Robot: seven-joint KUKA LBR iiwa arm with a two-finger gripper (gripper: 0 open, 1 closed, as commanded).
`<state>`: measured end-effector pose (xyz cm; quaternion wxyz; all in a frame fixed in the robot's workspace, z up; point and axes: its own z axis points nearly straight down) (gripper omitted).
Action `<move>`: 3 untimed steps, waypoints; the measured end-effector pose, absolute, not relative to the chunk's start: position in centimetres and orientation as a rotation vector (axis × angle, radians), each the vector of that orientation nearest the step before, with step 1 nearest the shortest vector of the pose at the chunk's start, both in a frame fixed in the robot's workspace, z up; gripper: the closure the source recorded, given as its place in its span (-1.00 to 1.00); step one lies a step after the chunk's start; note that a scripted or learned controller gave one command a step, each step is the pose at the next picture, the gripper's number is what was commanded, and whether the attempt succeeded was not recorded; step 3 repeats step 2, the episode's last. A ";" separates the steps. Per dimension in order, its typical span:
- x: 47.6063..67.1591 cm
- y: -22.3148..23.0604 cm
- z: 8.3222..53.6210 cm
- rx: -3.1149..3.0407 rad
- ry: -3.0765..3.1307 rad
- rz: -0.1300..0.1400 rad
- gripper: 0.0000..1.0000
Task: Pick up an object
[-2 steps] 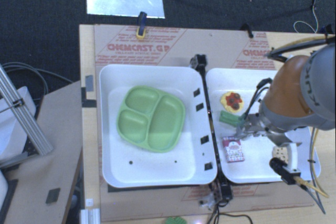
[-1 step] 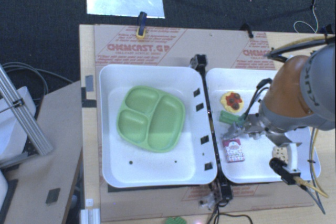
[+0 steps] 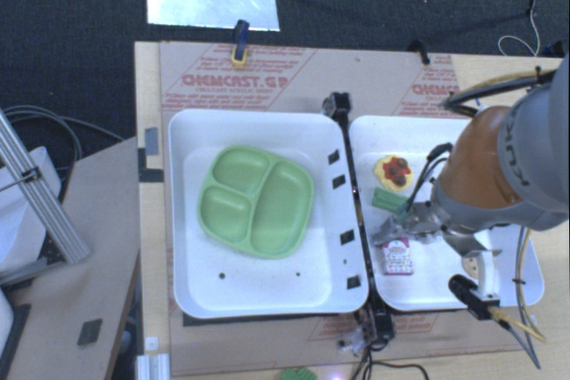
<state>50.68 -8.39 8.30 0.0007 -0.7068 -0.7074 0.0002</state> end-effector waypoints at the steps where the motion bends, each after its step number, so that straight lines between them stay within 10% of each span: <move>1: 50.8 -8.4 9.5 -2.222 -2.224 -0.003 1.00; 2: 54.9 0.7 19.0 -2.209 -2.243 -0.020 1.00; 3: 54.9 0.7 19.0 -2.209 -2.243 -0.020 1.00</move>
